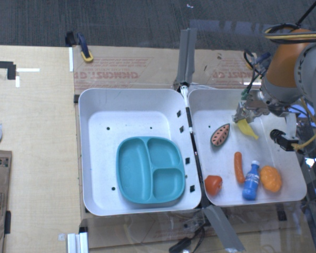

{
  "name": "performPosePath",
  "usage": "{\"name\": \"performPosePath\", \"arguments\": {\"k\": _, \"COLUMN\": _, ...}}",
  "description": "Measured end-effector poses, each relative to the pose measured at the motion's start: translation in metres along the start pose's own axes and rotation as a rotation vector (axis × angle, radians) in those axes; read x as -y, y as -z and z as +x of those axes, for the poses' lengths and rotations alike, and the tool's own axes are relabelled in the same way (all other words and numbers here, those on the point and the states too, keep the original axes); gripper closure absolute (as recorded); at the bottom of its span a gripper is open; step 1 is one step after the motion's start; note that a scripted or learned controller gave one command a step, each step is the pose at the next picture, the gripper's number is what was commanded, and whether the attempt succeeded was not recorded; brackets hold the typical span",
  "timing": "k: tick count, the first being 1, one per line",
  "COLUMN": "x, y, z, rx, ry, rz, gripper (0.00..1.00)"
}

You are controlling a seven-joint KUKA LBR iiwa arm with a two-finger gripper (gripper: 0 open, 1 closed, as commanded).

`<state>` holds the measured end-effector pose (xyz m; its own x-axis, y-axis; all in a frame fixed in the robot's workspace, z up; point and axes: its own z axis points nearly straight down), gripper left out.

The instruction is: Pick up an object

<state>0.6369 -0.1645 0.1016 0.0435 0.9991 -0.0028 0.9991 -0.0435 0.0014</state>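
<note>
Pincer [246,116] low above right bin [289,191]

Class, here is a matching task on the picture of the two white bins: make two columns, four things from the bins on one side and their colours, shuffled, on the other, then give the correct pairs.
Things:
1. divided plate in the left bin
2. bottle in the right bin
3. carrot-shaped stick
4. item under the gripper, the yellow piece

Colours:
A. yellow
B. teal
C. orange
D. blue with a white cap

Pairs: 1-B, 2-D, 3-C, 4-A
</note>
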Motion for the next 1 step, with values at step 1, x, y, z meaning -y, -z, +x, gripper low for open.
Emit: {"name": "performPosePath", "arguments": {"k": 1, "x": 0.0080, "y": 0.1015, "z": 0.0495, "rx": -0.002, "ry": -0.063, "rz": 0.002, "gripper": 1.00}}
